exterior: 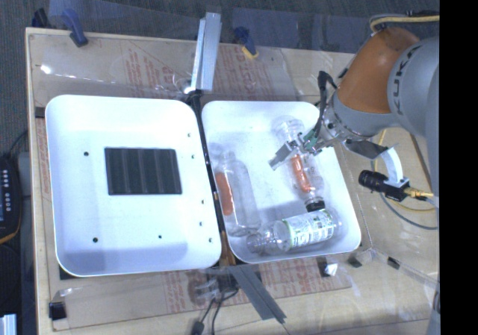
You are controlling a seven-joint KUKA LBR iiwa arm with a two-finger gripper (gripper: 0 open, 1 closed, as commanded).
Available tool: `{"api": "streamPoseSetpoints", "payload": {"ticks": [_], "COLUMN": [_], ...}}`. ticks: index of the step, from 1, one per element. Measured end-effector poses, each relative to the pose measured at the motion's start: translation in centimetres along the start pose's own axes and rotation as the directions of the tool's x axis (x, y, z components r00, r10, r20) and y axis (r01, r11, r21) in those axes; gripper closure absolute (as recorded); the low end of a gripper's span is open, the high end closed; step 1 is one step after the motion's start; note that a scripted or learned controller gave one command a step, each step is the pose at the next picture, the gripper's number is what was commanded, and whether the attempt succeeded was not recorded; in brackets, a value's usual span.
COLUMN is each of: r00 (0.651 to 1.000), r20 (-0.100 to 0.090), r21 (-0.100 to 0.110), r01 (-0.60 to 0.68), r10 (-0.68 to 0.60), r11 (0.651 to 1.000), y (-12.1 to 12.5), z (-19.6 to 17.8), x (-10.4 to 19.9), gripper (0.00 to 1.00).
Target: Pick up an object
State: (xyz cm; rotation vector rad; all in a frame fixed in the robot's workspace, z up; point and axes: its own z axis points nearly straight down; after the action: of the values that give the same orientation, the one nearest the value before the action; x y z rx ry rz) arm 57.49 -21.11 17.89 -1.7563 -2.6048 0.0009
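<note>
- The bench (pixel 104 65) is pale wood under clear plastic sheeting, held at the far edge by blue clamps (pixel 75 33), and the floor beyond it is dark grey carpet.
- Two shallow white bins sit side by side on it; the left bin (pixel 75 236) has a dark ribbed panel (pixel 143 171) in its floor.
- The right bin (pixel 336 177) holds three clear bottles: one with an orange core (pixel 226 190) along its left wall, one with a green label (pixel 299 231) lying across the near end, and one with a copper-coloured core (pixel 300 166) near the middle.
- The arm (pixel 388 80) leans in from the right, and its gripper (pixel 302 143) is low over the upper end of the copper-cored bottle.
- I cannot tell how the gripper is set or whether it has hold of the bottle.
</note>
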Motion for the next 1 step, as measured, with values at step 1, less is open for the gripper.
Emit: {"api": "streamPoseSetpoints", "payload": {"ticks": [1], "r00": [0.999], "r20": [-0.002], "r21": [0.003], "r01": [-0.041], "r10": [0.041], "r11": [0.999], "y": [1.15], "z": [3.48], "x": [1.71], "gripper": [0.0]}}
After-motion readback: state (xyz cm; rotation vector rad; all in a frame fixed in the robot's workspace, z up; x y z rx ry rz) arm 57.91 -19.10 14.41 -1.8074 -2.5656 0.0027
